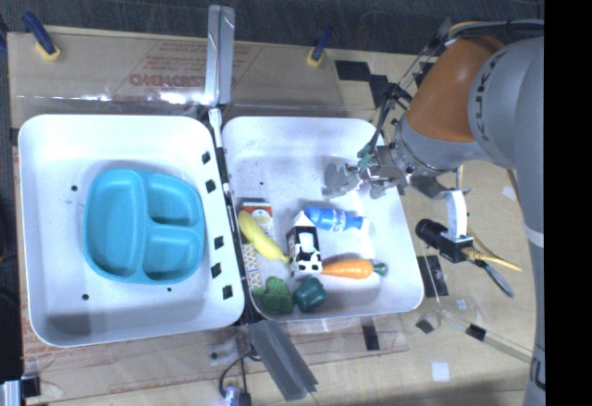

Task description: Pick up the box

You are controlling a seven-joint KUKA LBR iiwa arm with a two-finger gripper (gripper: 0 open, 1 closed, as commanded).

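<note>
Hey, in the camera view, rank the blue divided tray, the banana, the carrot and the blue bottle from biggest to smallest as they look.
1. Blue divided tray, by far the largest.
2. Blue bottle, carrot and banana: all look about alike in size, too close to rank from this slanted view.

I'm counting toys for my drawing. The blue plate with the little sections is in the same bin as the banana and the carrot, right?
Not quite. The camera view shows the blue divided plate alone in the left bin; the banana and carrot lie in the right bin.
</note>
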